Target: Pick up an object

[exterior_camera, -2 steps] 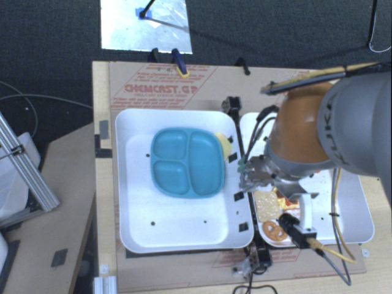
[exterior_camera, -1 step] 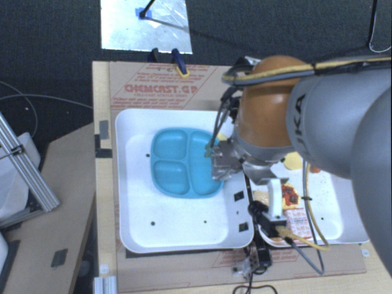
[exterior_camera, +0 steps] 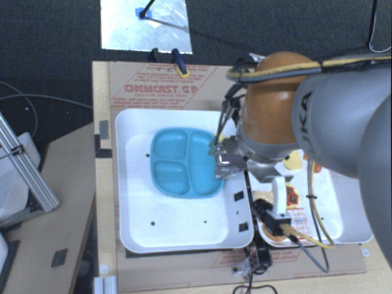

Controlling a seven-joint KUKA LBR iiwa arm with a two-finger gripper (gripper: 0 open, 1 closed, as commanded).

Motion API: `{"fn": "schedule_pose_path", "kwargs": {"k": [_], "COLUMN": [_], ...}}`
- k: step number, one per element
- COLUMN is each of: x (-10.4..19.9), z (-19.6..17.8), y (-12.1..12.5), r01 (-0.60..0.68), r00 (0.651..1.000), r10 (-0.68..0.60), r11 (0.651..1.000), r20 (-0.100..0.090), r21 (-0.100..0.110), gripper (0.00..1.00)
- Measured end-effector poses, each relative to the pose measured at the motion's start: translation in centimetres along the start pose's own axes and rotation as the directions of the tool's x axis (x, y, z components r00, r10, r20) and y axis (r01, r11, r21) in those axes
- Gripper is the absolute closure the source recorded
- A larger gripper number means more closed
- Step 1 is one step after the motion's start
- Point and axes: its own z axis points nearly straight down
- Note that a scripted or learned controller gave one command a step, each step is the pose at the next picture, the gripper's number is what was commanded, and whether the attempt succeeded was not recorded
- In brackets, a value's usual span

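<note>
A light blue divided plate [exterior_camera: 184, 162] lies flat in the left white bin [exterior_camera: 138, 225], toward its right side. My gripper [exterior_camera: 222, 158] hangs at the plate's right edge, close to the wall between the two bins. The orange band and grey wrist above cover most of it. In the right bin [exterior_camera: 349, 225], a white packet with red and orange print [exterior_camera: 288, 201] and a yellow piece [exterior_camera: 294, 160] show past the arm.
The arm spans the right side of the view and hides much of the right bin. Cables run along the arm and down over the front rim. Both bins rest on a cardboard sheet [exterior_camera: 160, 87]. A shiny foil sheet [exterior_camera: 144, 17] lies beyond it.
</note>
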Motion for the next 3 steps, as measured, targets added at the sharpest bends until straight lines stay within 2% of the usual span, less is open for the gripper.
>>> {"fn": "schedule_pose_path", "kwargs": {"k": [1, 2, 3], "x": [-2.4, -2.3, -3.2], "z": [-18.5, -15.2, -25.0], "y": [1.2, -1.0, -0.9], "r01": [-0.003, -0.004, -0.002], "r00": [1.000, 1.000, 1.000], "r10": [0.003, 0.004, 0.002], "r11": [1.000, 1.000, 1.000], "r20": [-0.002, 0.002, -0.001], "r21": [-0.018, 0.002, -0.010], "gripper": [1.00, 1.00, 1.00]}}
